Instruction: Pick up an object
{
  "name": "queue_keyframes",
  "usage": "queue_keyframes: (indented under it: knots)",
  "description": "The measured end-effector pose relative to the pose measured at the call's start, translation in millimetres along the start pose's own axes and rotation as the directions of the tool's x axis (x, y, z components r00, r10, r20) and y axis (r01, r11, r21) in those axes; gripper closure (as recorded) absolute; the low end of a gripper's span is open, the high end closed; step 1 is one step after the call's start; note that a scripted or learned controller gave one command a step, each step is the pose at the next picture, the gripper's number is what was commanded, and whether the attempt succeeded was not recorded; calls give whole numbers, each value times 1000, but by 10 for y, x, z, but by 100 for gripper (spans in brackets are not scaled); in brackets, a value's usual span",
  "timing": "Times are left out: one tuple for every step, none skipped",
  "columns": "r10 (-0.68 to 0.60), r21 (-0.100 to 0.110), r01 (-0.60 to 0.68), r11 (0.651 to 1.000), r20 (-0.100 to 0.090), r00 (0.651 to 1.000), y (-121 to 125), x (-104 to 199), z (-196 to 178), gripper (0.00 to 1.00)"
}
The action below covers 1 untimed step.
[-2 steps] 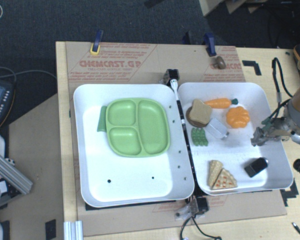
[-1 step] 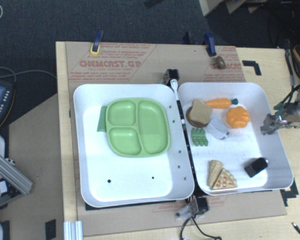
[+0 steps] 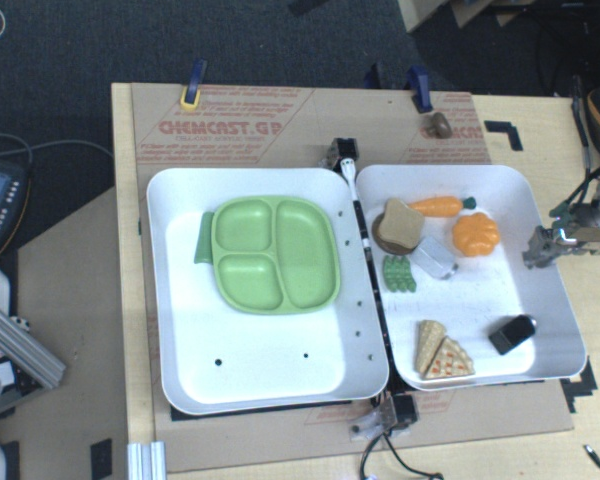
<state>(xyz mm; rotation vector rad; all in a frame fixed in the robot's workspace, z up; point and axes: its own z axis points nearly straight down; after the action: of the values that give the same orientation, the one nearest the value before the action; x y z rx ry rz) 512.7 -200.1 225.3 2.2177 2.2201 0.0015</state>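
One pizza slice [image 3: 443, 351], one carrot [image 3: 435, 206], one orange pepper [image 3: 476, 234]; gripper [image 3: 552, 243] opening unclear

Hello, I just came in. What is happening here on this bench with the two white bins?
A robot arm is set to pick up an object. Its gripper is at the right edge of the right bin, and nothing is seen in it. That bin holds a carrot, an orange pepper, a bread slice, a green piece, a pizza slice and a black block. The left bin holds a green divided plate.
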Motion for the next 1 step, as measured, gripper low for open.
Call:
queue_keyframes:
  knots:
    - [-4,4,4,1000,-4,1000,63,456,68,100]
